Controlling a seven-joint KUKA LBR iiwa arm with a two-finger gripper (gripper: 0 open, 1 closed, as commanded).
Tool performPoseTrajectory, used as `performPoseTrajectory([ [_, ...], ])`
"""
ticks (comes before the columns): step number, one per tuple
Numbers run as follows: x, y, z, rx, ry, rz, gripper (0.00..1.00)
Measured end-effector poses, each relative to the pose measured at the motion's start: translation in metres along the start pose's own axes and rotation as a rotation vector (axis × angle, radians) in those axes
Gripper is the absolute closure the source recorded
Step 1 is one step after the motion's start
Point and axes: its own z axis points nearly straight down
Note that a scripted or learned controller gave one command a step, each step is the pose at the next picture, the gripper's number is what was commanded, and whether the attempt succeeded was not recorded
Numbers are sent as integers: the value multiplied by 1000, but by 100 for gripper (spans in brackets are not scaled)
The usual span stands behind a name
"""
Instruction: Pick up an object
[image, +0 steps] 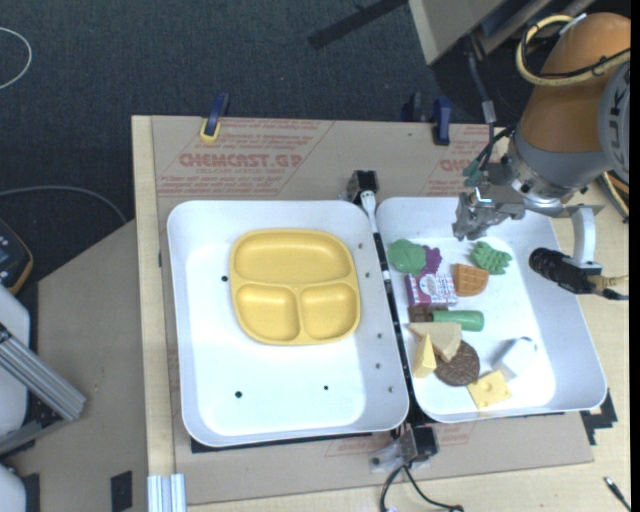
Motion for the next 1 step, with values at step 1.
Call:
performPoseTrajectory([
  [1,10,-41,0,1,0,0,100],
])
